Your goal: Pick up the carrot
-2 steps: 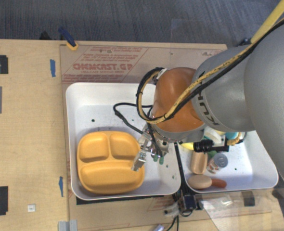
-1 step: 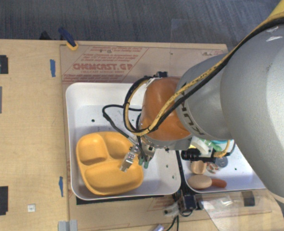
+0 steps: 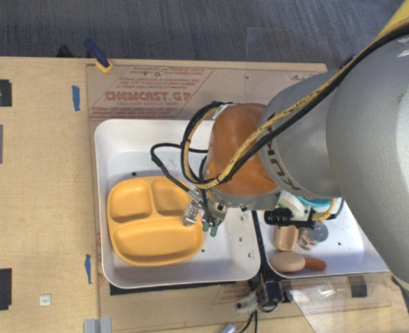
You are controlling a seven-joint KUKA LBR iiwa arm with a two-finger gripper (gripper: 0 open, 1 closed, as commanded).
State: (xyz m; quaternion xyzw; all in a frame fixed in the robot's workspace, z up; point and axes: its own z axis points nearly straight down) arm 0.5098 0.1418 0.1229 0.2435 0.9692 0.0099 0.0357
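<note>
lighting: bright, even, diffuse, from overhead. shadows: soft and short; a thin dark band under the left white bin [image 3: 121,151] along its 6 o'clock edge. glare: mild sheen on the grey arm [image 3: 357,137] toward 3 o'clock, pale highlights on the yellow tray [image 3: 149,238]. focus: worktop [image 3: 38,186] lettering near 12 o'clock readable; arm casing soft. small items toward 5 o'clock indistinct.
</note>
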